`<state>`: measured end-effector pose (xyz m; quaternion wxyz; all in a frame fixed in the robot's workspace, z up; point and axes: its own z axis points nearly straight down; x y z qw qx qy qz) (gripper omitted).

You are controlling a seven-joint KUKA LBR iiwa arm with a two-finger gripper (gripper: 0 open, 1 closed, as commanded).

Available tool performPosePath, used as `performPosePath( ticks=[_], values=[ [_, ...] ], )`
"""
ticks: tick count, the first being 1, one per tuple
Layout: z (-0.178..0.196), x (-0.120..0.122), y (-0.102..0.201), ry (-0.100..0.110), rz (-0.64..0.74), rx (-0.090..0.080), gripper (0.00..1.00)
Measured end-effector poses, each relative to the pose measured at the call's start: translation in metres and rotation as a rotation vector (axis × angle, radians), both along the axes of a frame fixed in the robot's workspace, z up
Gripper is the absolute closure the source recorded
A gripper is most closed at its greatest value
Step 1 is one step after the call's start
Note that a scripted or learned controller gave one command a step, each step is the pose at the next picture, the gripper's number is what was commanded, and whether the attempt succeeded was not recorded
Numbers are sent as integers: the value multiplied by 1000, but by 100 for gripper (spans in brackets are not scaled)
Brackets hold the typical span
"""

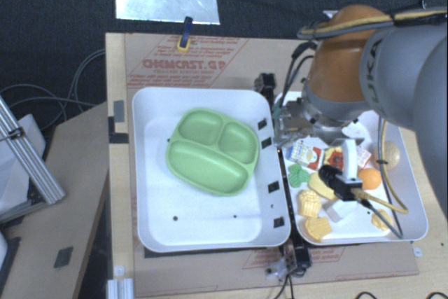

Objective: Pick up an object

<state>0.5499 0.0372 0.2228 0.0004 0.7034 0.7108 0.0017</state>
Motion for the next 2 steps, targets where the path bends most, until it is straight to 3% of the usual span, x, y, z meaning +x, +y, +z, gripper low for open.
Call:
performPosePath(
  ticks=[1,2],
  values=[
    [8,26,35,-1,-2,0,100],
    [7,13,21,3,-11,-2,100]
  ],
)
